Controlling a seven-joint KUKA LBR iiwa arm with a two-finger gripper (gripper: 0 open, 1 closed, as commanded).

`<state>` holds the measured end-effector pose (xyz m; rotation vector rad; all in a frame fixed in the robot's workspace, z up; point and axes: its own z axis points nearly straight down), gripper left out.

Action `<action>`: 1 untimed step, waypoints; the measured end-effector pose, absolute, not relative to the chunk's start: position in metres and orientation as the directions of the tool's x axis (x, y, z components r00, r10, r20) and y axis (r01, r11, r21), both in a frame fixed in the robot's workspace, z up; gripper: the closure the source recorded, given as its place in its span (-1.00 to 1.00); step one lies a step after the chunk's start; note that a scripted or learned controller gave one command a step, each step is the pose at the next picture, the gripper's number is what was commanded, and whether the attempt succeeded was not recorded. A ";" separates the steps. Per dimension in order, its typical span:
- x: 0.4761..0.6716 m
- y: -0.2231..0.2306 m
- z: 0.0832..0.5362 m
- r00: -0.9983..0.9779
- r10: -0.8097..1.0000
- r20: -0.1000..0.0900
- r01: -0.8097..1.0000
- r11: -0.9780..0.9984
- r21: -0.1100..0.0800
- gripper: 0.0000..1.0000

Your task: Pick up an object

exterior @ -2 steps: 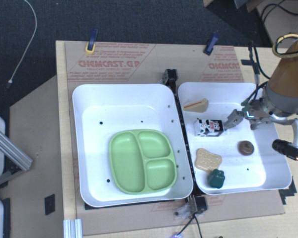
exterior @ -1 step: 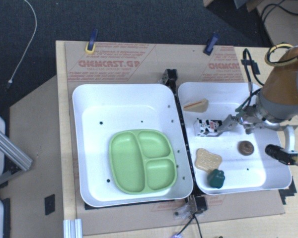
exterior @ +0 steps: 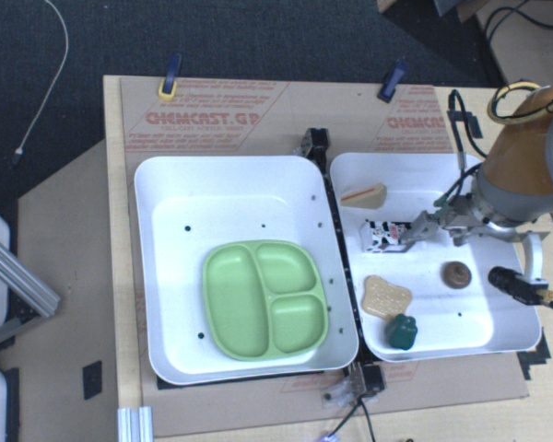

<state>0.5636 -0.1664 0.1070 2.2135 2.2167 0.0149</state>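
The right bin (exterior: 470, 334) holds several small objects. A tan wedge (exterior: 364, 194) lies near its back left corner. A tan toast-like slice (exterior: 387, 296) lies at the front left, with a dark green lump (exterior: 402, 331) just in front of it. A brown round piece (exterior: 456, 274) sits mid-bin. My gripper (exterior: 385, 236) reaches in from the right and hangs low over the bin floor, between the wedge and the slice. I see nothing held in it.
The left bin (exterior: 166, 191) holds a green divided plate (exterior: 263, 297). A black divider (exterior: 336, 238) runs between the bins. The grey arm with its orange band (exterior: 525, 150) crosses the right bin's back right part. A black part (exterior: 514, 284) sits by its right rim.
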 end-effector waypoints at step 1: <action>0.565 -0.166 0.118 -0.001 1.000 0.000 1.000 0.001 0.018 1.00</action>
